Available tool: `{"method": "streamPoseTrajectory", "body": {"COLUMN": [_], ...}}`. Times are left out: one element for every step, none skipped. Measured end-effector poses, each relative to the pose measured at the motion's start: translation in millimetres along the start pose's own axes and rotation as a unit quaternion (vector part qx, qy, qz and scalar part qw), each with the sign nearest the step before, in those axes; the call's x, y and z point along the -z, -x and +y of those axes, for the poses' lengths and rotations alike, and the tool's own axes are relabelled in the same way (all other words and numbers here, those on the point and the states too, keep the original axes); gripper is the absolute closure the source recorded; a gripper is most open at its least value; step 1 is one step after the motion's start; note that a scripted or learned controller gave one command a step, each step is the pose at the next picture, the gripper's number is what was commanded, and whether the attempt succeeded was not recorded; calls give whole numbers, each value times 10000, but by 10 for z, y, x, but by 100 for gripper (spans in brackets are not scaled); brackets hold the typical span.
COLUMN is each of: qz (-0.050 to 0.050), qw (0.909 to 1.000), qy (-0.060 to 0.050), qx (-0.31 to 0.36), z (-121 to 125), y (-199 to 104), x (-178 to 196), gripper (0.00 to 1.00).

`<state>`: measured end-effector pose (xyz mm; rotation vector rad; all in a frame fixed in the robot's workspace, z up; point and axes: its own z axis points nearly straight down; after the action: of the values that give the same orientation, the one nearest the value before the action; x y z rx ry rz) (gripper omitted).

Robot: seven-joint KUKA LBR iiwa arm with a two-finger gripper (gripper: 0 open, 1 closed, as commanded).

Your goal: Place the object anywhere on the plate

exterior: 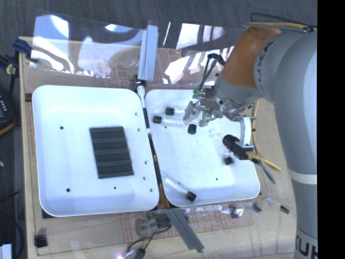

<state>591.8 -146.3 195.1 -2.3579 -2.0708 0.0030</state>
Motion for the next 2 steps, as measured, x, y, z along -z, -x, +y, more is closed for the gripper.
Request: {"method": "streamPoseTrajectory", "body": {"qz": [7, 6], "qw": [9996, 9989], "qy": [8, 1], "qx": [-265, -467], "z": [493, 447], "y": [-716, -1548], "x": [337, 703], "gripper": [100, 100]}}
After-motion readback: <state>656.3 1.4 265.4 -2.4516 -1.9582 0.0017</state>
